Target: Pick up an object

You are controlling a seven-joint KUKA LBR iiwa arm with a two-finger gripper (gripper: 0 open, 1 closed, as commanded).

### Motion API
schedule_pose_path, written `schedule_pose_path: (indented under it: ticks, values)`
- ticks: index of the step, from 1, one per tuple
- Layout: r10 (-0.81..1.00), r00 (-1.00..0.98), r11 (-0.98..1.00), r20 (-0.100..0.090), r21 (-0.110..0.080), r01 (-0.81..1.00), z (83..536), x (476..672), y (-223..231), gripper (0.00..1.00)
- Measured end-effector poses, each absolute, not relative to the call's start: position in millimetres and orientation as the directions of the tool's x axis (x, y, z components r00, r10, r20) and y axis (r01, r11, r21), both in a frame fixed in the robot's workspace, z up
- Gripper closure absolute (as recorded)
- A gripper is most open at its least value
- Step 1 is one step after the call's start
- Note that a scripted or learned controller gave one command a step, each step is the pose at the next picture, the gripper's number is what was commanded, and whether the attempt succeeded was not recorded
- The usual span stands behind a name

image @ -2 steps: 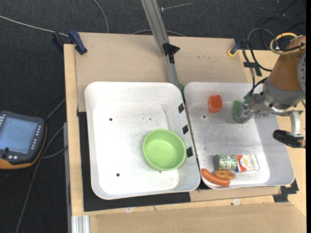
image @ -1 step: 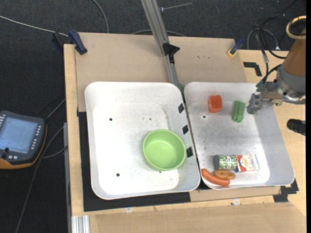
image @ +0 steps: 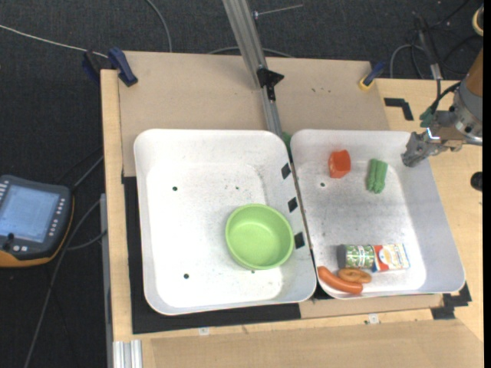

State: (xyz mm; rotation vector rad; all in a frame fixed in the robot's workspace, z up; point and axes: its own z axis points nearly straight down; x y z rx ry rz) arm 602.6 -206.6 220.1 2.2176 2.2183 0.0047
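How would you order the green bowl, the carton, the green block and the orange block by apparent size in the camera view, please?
1. green bowl
2. carton
3. green block
4. orange block; close to the green block, so that ranking is unsure.

Bright, even light; slightly soft focus

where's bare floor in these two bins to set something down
Left bin: everything above and left of the green bowl. Right bin: the middle, between orange block, green block and carton. Crowded: its front edge, with the sausage.
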Motion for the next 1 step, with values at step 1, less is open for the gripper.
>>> schedule_pose_path:
  ticks: [1]
  values:
    - [1.0,-0.005,0.005,0.001,0.002,1.0,232.5,604.3,-155.5,1.0]
